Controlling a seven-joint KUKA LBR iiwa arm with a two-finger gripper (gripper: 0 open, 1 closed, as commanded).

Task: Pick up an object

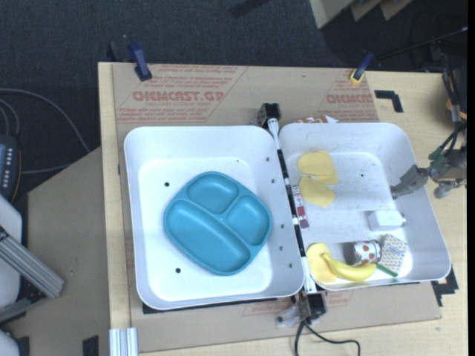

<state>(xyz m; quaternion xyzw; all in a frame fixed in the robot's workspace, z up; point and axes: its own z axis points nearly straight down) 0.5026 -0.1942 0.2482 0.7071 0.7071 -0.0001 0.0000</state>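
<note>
Since the task is leaving the choice of object open, the program is doing best by weighing the candidates from the biggest down. The left shallow white bin (145,199) is holding a large blue plastic divided plate (215,222), which is lying flat and wide and is probably offering a two-finger tool little to close on. The right shallow white bin (419,221) is carrying the better choices: a curved yellow banana (338,267) is lying against the near wall, two pale yellow rounded pieces (317,178) are sitting near the dividing edge, and a small white rectangular block (386,218) is lying alone on bare floor. That block is sitting closest to the gripper (427,176), which is hanging over the bin's right rim, so a straight descent onto it is looking the least risky. A patterned packet (393,252) and a small red-and-white container (365,253) are crowding together beside the banana, inviting a muddled grasp. The arm is being cut off at the right, and whether the gripper is spread or closed cannot be told; nothing is visibly sitting in it.
</note>
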